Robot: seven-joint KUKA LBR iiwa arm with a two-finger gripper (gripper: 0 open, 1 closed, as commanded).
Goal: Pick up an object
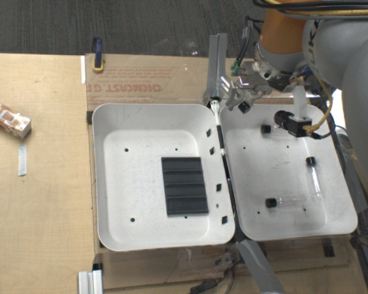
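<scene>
A black ribbed rectangular block (184, 187) lies flat in the middle of the left bin (110, 127). In the right bin (337, 222) lie two clear tubes with black caps: one (313, 177) near the right wall, the other (288, 202) near the front. A small black piece (265, 128) sits at the back of that bin. My gripper (238, 99) hangs over the back left corner of the right bin, close to the divider between the bins, apart from all these objects. Nothing shows in its grasp.
The grey arm with its orange band (294, 5) fills the upper right, and a black fitting with a cable (292, 122) hangs over the right bin's back. A cardboard sheet (141, 81) lies behind the left bin. A small carton (11, 121) rests on the wooden bench at far left.
</scene>
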